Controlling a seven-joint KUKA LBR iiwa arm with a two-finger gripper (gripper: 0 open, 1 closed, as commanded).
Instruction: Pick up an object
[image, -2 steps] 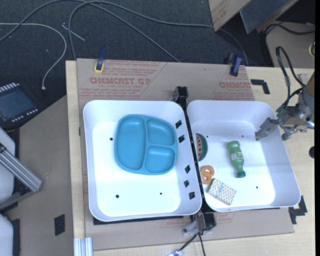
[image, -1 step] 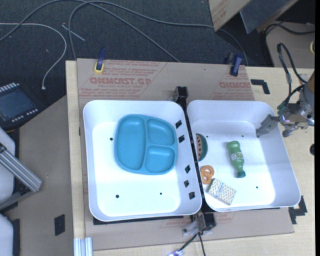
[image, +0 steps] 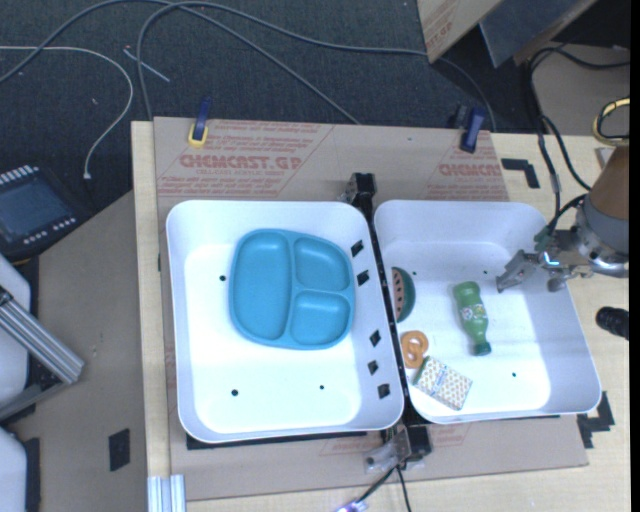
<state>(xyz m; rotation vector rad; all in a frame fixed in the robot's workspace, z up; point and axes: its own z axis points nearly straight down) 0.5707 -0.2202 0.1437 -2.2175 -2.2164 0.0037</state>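
In the right bin (image: 520, 225) lie a green bottle (image: 472, 316), a pretzel (image: 414, 346), a small patterned packet (image: 443, 384) and a watermelon slice (image: 402, 293) against the left wall. My gripper (image: 532, 272) hangs over the bin's right part, right of and a little above the bottle. Its fingers are spread apart, with nothing between them. The grey arm with its orange band comes in from the right edge.
The left bin (image: 200, 380) holds a blue divided plate (image: 292, 288). A black divider with clips runs between the bins. Cables and a cardboard box lie beyond the bench at the back.
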